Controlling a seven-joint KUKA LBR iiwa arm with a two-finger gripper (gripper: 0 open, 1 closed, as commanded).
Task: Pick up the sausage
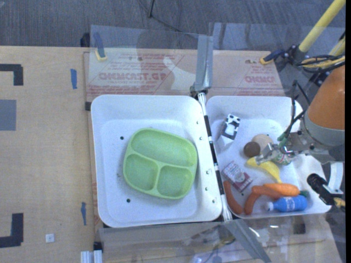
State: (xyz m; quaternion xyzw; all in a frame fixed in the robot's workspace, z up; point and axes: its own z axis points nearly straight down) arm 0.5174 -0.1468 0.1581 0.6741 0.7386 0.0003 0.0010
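Currently the claw (274, 153) hangs low over the right bin (285, 106), just above a banana (267, 169) and beside a brown ball (252, 148); its opening cannot be told. Nearer and left, the sausage (232, 199) lies curved along that bin's near-left edge. Judged an approach step: next, shift toward the sausage and descend.

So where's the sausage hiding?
The sausage lies in the right bin, at its near left corner, curving under the small red packet, left of the carrot and blue bottle.
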